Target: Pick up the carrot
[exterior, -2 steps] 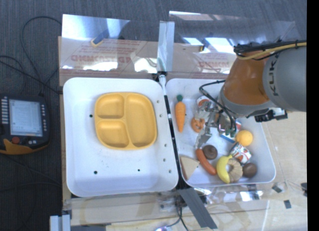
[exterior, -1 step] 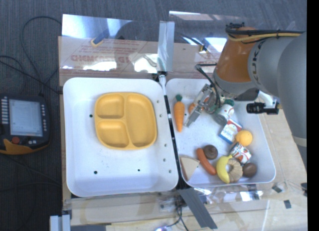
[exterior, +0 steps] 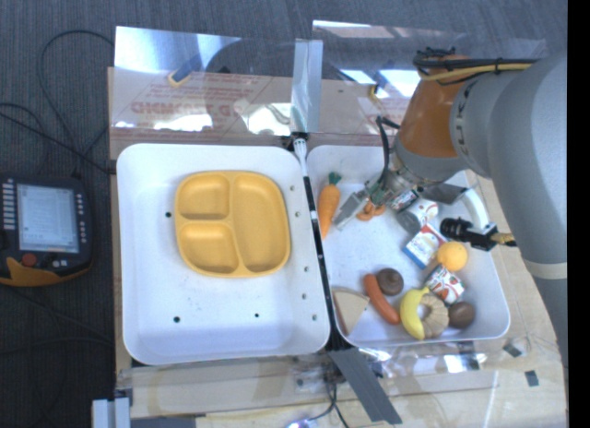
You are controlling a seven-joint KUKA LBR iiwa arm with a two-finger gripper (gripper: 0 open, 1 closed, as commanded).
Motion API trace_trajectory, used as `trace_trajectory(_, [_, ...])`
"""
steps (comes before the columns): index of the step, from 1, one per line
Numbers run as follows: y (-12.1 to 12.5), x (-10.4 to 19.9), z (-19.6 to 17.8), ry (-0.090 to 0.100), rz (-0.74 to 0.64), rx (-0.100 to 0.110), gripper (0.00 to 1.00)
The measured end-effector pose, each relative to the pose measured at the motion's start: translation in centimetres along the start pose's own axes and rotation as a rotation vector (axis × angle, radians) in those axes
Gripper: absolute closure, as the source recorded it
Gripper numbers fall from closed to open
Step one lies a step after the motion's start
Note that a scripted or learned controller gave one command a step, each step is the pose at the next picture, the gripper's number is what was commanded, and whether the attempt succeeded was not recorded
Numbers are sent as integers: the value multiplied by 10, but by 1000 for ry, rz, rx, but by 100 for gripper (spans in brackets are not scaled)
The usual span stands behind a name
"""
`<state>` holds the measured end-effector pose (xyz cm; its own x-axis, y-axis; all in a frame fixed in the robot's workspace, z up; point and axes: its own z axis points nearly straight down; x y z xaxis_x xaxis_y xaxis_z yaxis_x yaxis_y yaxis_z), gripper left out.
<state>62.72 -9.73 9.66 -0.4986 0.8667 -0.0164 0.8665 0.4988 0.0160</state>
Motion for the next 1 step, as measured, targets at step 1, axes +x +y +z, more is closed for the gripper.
trace_trajectory(1, [-6,-49,-20,12,142,17,0])
